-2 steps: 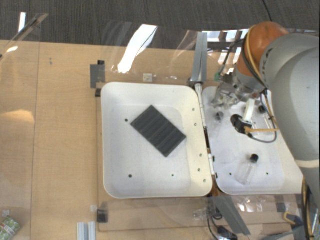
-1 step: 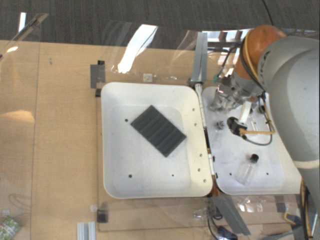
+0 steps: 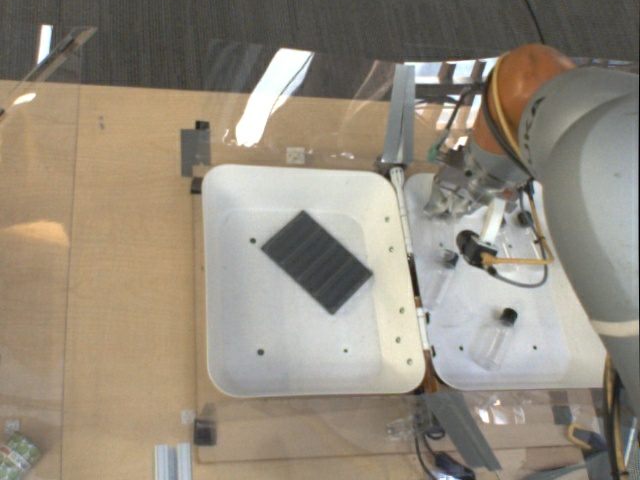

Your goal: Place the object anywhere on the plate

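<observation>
— Right, left bin (image 3: 230, 358)?
— One dark grey ribbed rectangular plate (image 3: 317, 261), lying askew.
— Right bin (image 3: 560, 368)?
— One small clear plastic bottle with black cap (image 3: 494, 336); pincer (image 3: 447, 198) above far corner, grip state unreadable.

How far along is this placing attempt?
Nothing looks done: the dark ribbed plate in the left bin carries nothing. In hand: the gripper is low over the right bin's far end, near a small cluttered pile; whether it has anything is unclear. A clear bottle lies untouched nearer the front. Picking up, carrying and placing remain.
</observation>
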### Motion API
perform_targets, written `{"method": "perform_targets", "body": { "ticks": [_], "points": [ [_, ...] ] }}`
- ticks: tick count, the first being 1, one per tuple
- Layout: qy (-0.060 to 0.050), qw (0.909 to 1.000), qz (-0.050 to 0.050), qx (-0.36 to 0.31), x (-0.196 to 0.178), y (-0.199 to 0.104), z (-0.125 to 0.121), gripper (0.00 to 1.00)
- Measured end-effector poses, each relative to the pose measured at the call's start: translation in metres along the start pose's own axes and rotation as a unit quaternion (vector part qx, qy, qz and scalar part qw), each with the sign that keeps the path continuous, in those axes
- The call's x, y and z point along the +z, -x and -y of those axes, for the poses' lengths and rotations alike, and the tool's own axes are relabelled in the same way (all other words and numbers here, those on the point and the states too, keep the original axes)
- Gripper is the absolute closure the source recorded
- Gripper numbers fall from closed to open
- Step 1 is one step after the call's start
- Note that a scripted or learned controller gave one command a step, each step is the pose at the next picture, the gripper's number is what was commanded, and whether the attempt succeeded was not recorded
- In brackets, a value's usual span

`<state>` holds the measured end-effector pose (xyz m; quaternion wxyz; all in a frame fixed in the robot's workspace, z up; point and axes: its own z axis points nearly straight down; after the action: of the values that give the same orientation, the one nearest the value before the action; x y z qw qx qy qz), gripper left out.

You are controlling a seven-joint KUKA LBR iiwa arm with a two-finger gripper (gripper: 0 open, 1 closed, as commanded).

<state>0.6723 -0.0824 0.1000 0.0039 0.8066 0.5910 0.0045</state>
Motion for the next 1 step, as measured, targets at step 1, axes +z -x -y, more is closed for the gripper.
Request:
{"method": "perform_targets", "body": {
  "ticks": [1],
  "points": [
    [0.002,1.0000,0.000,-0.002,-0.0112,-0.0009,-0.0011,1.00]
  ]
}}
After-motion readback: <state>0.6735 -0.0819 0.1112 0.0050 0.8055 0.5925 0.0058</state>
